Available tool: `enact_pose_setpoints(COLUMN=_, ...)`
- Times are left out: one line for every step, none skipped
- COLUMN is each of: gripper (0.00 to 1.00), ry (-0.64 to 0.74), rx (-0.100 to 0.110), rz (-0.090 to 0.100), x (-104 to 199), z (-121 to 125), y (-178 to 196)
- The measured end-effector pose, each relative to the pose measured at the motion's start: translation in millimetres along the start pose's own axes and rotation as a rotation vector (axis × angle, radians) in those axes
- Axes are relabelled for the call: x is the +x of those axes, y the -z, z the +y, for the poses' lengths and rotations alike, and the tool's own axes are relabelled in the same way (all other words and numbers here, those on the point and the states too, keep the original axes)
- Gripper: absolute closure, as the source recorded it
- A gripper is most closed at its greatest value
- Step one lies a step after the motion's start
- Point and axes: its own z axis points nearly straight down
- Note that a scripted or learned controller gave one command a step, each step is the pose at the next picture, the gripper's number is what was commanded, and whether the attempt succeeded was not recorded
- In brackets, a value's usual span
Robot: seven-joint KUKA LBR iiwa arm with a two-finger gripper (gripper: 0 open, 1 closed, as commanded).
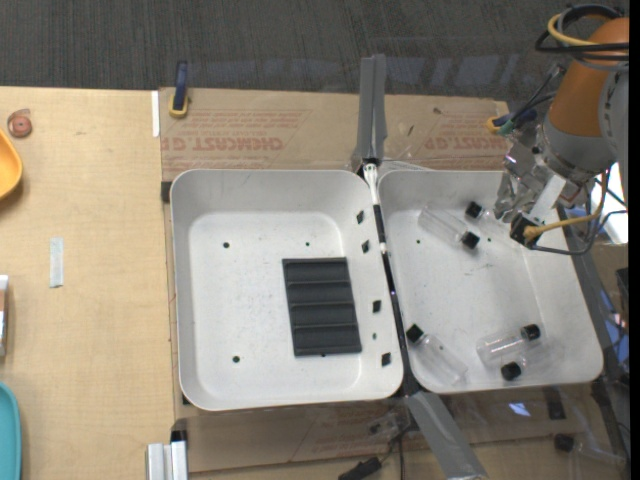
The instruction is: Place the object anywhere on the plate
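vials [447,229] of clear plastic with black caps lie scattered in the right bin [560,298], one near its upper left and three [508,346] along its lower edge. black ridged plate [321,306] lies flat in the middle of the left bin [200,268]. gripper [520,208] hangs over the right bin's upper right corner; whether it is clenched or released, i cannot tell.

Even overhead light, soft shadows; white bins [190,268] bright, mild glare; slight overall blur.
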Motion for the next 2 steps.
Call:
enact_pose_setpoints(gripper=1.0, ry=0.484, rx=-0.003, rz=0.002, x=47, z=-12, y=35)
enact_pose_setpoints(gripper=1.0, ry=0.735, rx=-0.003, rz=0.001, x=117, z=-56, y=53)
